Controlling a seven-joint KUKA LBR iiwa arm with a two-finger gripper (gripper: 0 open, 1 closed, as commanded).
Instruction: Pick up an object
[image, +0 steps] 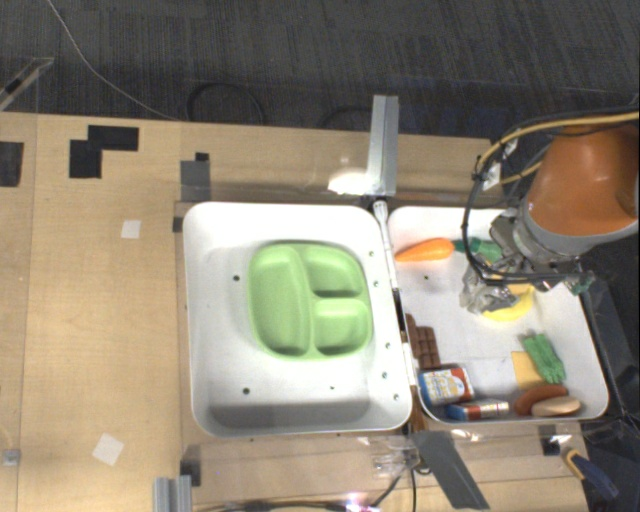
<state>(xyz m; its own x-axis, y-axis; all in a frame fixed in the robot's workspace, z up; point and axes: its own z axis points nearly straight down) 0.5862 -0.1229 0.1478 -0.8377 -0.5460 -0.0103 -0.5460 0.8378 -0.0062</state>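
Observation:
My gripper (487, 296) hangs low in the right bin (598, 350), directly over a yellow object (511, 306) that looks like a banana or lemon. The arm's orange band and grey wrist cover the bin's upper right part. An orange carrot (424, 250) with a green top lies at the bin's far left. A brown chocolate bar (425, 345) lies along the left wall. Near the front sit a small red-and-blue carton (444, 384), a blue-and-red tube (478, 409), a brown-and-tan piece (547, 402), a yellow block (526, 368) and a green item (543, 355).
The left bin (205, 330) holds a light green divided plate (306, 299) with three compartments. A metal post (383, 145) stands behind the wall between the bins. Black cables loop beside the arm at the right bin's far edge.

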